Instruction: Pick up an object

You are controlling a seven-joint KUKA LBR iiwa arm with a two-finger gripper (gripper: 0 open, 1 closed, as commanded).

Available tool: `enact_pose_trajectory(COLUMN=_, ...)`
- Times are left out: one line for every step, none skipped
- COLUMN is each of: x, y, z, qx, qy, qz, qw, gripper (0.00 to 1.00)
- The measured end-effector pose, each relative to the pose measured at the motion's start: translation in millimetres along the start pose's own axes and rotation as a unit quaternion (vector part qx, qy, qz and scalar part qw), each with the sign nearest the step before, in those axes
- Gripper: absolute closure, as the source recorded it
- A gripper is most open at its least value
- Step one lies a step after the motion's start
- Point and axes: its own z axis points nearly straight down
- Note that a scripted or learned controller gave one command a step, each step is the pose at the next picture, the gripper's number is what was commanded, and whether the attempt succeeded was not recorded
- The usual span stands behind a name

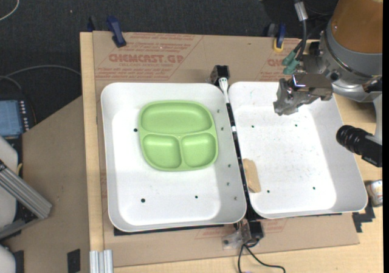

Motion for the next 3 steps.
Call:
enact_pose_trajectory(x=62, y=-1, z=-1, qx=0.003, qy=0.001, qz=-0.006, qw=1.0000, gripper=1.00)
enact_pose_trajectory(x=33, y=15, z=-46, qx=0.001, qy=0.000, qz=-0.001, qw=1.0000, gripper=1.00)
enact_pose_trajectory(x=75, y=-2, z=-20, qx=0.008, qy=0.000, qz=-0.005, qw=1.0000, gripper=1.00)
